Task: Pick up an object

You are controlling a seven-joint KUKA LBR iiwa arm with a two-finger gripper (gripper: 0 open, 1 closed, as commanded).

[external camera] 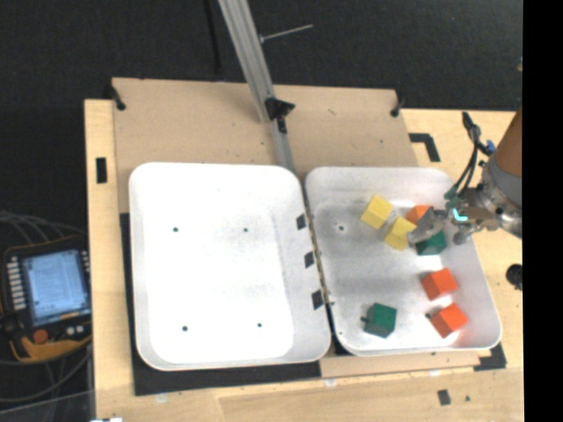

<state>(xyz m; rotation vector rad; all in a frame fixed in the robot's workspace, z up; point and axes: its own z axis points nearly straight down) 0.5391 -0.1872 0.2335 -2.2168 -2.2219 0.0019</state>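
Two shallow white bins sit side by side on the surface point(369, 394). The left bin point(220, 262) shows a bare white floor with four small dark dots. The right bin point(352, 262) carries the blocks.

Near the far edge of the right bin lies a yellow block point(376, 211), and a second yellow block point(400, 234) lies just beside it, toward the bin's right edge. An orange block point(419, 213) sits just beyond that second yellow one, partly covered by the pincer. A dark green block point(431, 245) lies right under the pincer tip, touching or almost touching the second yellow block; which of the two I cannot tell.

Along the right edge of the bin, an orange block point(438, 283) rests nearer than the green one, and another orange block point(449, 320) lies close to the near right corner. A green block point(380, 319) stands apart from the rest, close to the near edge of the bin.

The pincer point(433, 231) reaches in over the bin's right edge and hangs low over the cluster of yellow, orange and green blocks. How far apart it stands is too blurred to tell, and nothing can be seen plainly gripped in it.
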